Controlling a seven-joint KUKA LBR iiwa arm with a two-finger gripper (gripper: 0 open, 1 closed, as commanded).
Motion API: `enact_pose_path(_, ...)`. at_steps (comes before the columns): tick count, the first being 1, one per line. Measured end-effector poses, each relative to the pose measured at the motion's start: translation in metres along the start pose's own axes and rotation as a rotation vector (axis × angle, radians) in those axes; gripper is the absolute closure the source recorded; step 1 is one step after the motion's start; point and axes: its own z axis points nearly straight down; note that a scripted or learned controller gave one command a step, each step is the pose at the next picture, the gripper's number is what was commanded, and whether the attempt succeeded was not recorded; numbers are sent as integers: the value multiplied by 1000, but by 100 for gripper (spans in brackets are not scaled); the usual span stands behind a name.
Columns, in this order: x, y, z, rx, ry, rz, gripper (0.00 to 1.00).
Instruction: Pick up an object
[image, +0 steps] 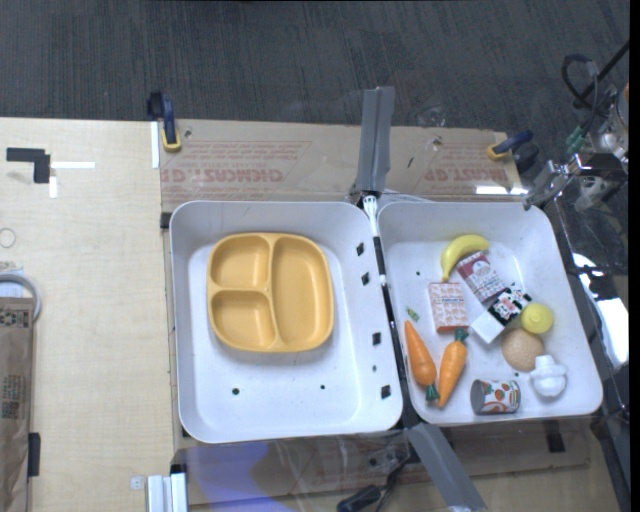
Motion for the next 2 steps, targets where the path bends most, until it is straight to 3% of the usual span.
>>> enact_pose_path(1,87,10,110,1,1,-135,0)
enact_pose_path(2,85,-22,155,-16,-4,-261,0)
